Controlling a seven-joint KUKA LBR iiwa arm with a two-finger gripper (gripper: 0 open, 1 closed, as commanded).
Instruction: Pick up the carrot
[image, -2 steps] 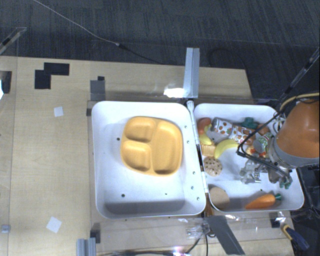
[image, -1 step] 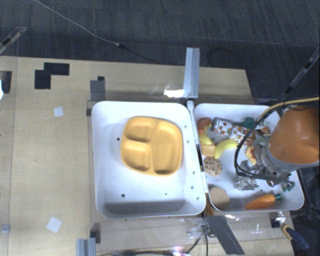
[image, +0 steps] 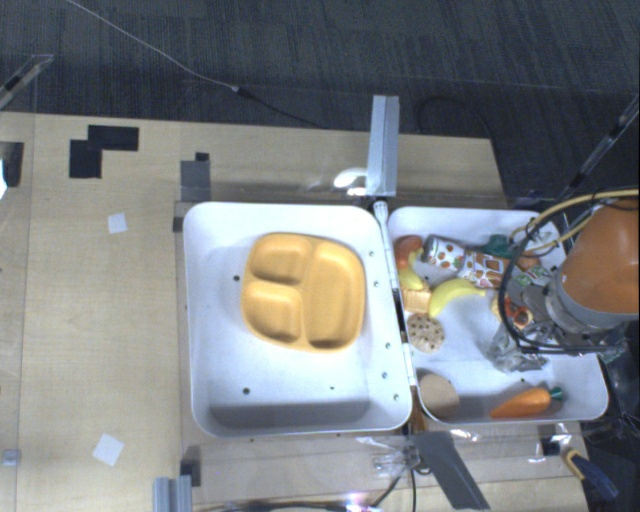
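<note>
Carrot: lies at the near edge of the right bin, close to its near right corner, orange body with a green top.
Carrot axis: long axis runs roughly left to right along the near wall, slightly tilted; the green top points right, the tapered tip points left toward the brown round piece.
Gripper: hangs just beyond the carrot, over the white floor of the right bin; nothing is visible between its fingers, and whether they stand apart or together cannot be told from this slant, since cables and the wrist crowd the spot.
Step in hand: judged to be the approach; the carrot rests on the bin floor and is not yet lifted.
Next move: appears to call for a short shift toward the near wall, the fingers set across the carrot's narrow width, then a descent and a close.
Risk: the near wall sits just beside the carrot, leaving little room for a finger on that side.
Middle of bin: a cookie and a banana, well apart from the carrot.
Far side: a patterned carton near the far wall.
Left bin: holds a yellow divided plate.
</note>
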